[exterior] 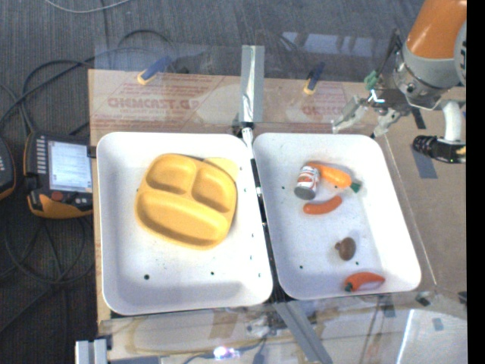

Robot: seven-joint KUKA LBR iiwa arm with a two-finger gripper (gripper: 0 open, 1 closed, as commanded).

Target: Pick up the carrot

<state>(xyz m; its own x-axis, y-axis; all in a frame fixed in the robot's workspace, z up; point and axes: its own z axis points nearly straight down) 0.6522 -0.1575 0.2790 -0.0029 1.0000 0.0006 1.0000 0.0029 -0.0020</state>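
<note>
Orange and green are seen nearest to the camera, where a small chili-like piece [364, 281] lies at the front edge of the right bin [394, 226], close to its front right corner. A little farther in, a small brown lump [345, 248] is placed on the white floor of the same bin, apart from the other things. Behind it, an orange-red sausage-shaped piece [323, 205] lies across the bin. Just behind this piece the carrot [337, 177] is found, orange with a green end pointed to the right, in the rear half of the right bin. Its left end is touching a small tin can [307, 181], which lies tilted on its side.

In the left bin [121, 279] a yellow divided tray [187, 199] is turned upside down, and it covers the middle and rear part of the bin. The two bins are set side by side on the counter [114, 97].

Farthest away, beyond the rear right corner of the right bin, the end effector [364, 119] is held above the counter, well apart from the carrot. Its fingers are spread open and nothing is seen between them.
</note>
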